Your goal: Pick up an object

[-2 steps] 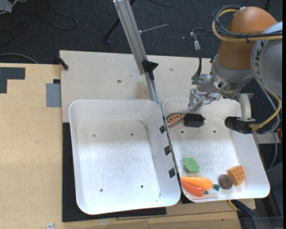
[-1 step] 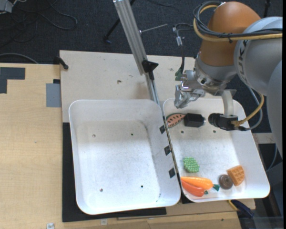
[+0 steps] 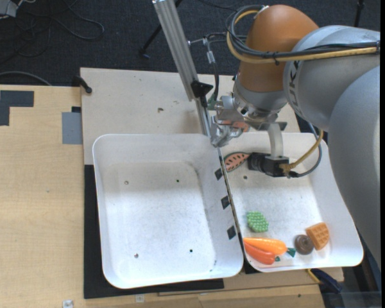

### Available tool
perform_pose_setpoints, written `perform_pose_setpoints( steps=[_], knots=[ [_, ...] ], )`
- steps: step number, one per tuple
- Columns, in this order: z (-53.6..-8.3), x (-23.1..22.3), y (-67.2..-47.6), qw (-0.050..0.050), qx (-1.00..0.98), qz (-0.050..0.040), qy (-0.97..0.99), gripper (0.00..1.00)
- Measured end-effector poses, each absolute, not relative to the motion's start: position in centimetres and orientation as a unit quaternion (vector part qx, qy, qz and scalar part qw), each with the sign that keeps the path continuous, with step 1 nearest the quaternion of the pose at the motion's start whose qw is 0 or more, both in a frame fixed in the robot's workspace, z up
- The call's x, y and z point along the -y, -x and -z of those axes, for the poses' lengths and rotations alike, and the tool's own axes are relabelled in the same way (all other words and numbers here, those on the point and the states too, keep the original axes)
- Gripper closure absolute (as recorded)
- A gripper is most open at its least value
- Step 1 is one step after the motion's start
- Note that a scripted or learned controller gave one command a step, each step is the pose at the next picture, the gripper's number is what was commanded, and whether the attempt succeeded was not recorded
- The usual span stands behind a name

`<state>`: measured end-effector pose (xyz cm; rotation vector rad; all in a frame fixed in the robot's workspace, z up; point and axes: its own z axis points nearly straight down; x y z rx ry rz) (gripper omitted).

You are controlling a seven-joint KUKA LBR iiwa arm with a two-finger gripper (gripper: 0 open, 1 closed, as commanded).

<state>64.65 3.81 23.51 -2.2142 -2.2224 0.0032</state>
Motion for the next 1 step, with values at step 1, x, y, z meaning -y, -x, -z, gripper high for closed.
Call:
perform_pose_setpoints(
  steps=[1],
  knots=[
    [-22.2,-8.85,-65.52,0.001,0.708,-0.0004,0.706,1.0]
  ],
)
